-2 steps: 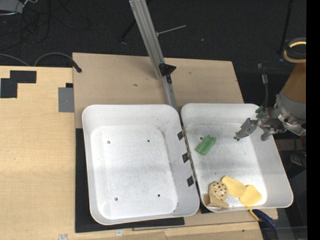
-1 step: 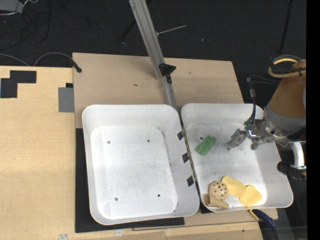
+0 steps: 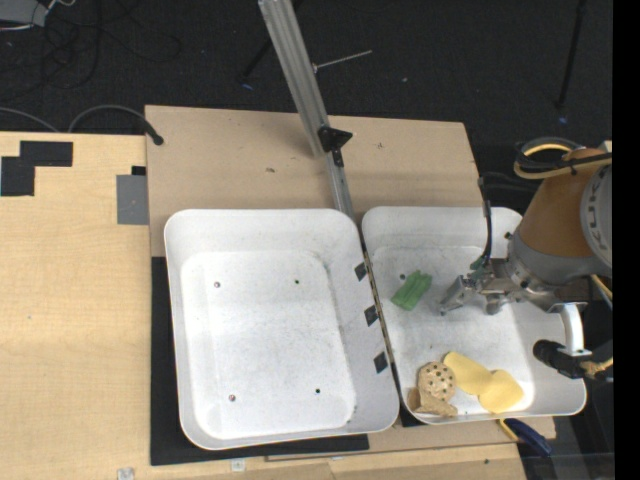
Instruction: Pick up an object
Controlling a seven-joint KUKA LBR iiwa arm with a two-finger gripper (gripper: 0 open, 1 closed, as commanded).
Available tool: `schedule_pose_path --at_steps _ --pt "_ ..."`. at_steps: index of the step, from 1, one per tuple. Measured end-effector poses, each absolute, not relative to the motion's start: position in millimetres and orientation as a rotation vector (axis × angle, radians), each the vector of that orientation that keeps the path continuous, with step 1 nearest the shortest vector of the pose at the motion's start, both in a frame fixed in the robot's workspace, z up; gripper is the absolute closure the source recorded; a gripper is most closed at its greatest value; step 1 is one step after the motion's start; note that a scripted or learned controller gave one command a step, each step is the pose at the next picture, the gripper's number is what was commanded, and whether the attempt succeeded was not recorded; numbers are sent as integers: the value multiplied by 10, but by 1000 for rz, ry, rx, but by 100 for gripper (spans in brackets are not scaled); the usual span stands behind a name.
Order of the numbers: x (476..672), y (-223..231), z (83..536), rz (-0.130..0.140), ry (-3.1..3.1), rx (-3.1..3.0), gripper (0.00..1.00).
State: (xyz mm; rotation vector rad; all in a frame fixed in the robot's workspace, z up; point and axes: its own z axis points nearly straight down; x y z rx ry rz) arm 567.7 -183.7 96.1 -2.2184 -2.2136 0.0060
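Note:
A green block [image 3: 411, 290] lies in the right bin [image 3: 440, 230], near its left wall. A yellow soft object [image 3: 487, 384] and a tan perforated piece [image 3: 434, 382] rest at that bin's front edge. My gripper [image 3: 469, 302] hangs low over the middle of the right bin, just right of the green block and apart from it. It is open, with nothing between its fingers.
The left bin [image 3: 262, 323] sits beside the right one, with dark clips [image 3: 371, 314] along the shared wall. A slanted metal rail [image 3: 303, 93] rises behind the bins. The grey and orange arm [image 3: 565, 233] comes in over the right bin's right side.

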Motion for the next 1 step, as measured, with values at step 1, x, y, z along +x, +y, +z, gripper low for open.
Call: schedule_pose_path --at_steps 1 --pt "5684 -1854 1095 3 -2211 -2227 100"
